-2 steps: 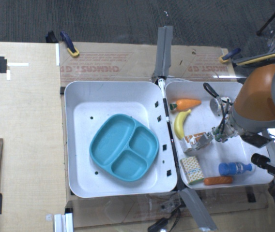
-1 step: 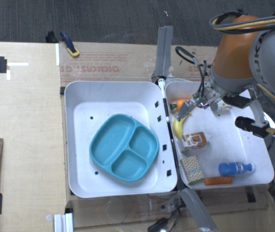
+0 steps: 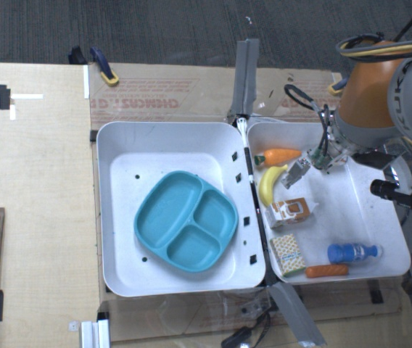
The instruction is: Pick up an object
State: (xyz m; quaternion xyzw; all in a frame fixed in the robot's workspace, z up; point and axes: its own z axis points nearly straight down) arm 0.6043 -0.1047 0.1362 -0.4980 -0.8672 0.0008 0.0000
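The right bin [image 3: 380, 209] holds several objects. An orange carrot [image 3: 279, 155] lies at its far left, with a yellow banana [image 3: 268, 184] curving just below it. A small brown and white carton [image 3: 291, 210] sits near the bin's middle. A checkered packet [image 3: 287, 253], a thin orange-red piece [image 3: 327, 270] and a blue bottle [image 3: 351, 252] lie along the front. My gripper [image 3: 297, 172] hangs from the grey wrist, pointing down-left. It is just right of the banana, below the carrot and above the carton. Nothing is visibly held.
The left bin [image 3: 119, 194] holds a blue divided plate [image 3: 186, 221]. A grey divider post [image 3: 246, 78] stands between the bins at the back. Black cables [image 3: 304, 96] loop beside the orange-banded arm [image 3: 369, 85]. A black fitting [image 3: 391, 189] juts over the right bin's right side.
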